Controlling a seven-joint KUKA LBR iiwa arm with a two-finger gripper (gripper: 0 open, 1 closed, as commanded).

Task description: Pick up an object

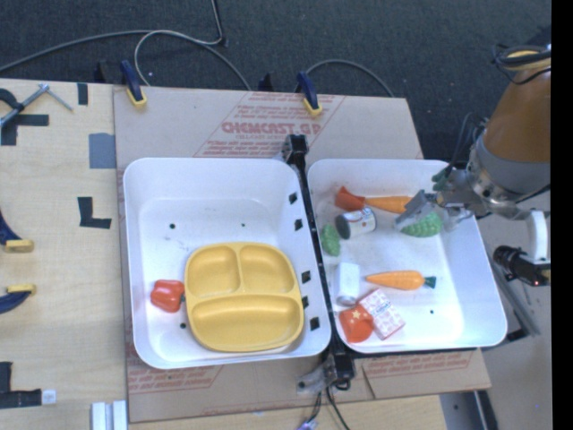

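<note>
Just beside tool (pixel 428 206), rounded green toy (pixel 421 227), pale, bumpy, in right bin (pixel 466 325)

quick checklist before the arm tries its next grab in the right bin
1. Gripper is over the right bin: ok.
2. A target lies near it, the green object just below: ok.
3. An object is already between the fingers: cannot tell.
4. Nearest neighbours, an upper carrot and a small can, crowd the target: not ok, close by.
5. Lower carrot lies apart as a fallback: ok.
</note>
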